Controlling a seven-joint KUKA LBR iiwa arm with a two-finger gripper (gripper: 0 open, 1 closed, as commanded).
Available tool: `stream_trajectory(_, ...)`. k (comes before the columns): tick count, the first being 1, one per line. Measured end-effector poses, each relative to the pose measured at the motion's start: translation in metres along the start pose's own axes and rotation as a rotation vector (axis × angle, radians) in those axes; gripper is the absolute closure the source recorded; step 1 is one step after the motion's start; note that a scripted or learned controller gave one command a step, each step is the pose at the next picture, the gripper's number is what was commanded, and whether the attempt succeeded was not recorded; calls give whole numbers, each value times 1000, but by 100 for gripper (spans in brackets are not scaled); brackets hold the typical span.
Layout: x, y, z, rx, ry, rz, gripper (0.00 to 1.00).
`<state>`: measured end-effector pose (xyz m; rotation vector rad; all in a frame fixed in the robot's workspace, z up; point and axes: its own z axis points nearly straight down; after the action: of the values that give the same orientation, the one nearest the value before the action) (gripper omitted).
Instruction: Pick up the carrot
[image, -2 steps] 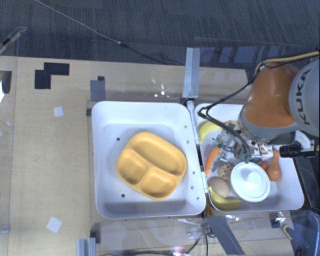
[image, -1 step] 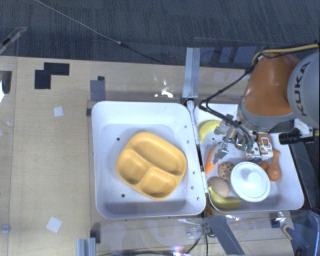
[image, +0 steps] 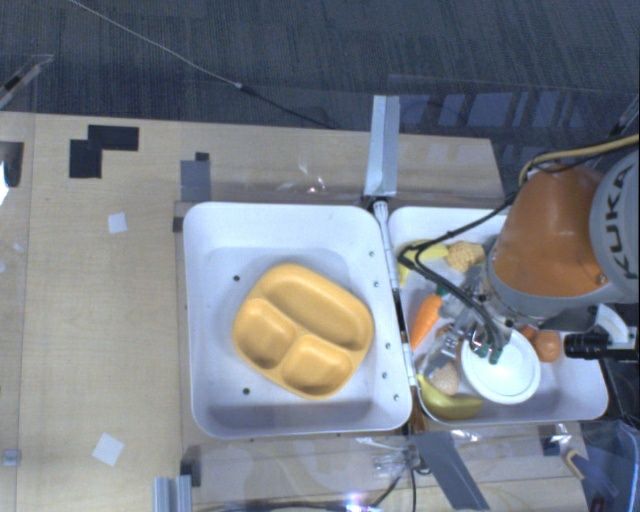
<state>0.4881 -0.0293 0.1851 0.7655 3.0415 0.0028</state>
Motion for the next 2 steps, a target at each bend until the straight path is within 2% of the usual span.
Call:
stream_trajectory(1, -44, 6, 0, 0, -2, 113, 0)
stream_trajectory(2, -95, -11, 82, -10, -12, 250, 0)
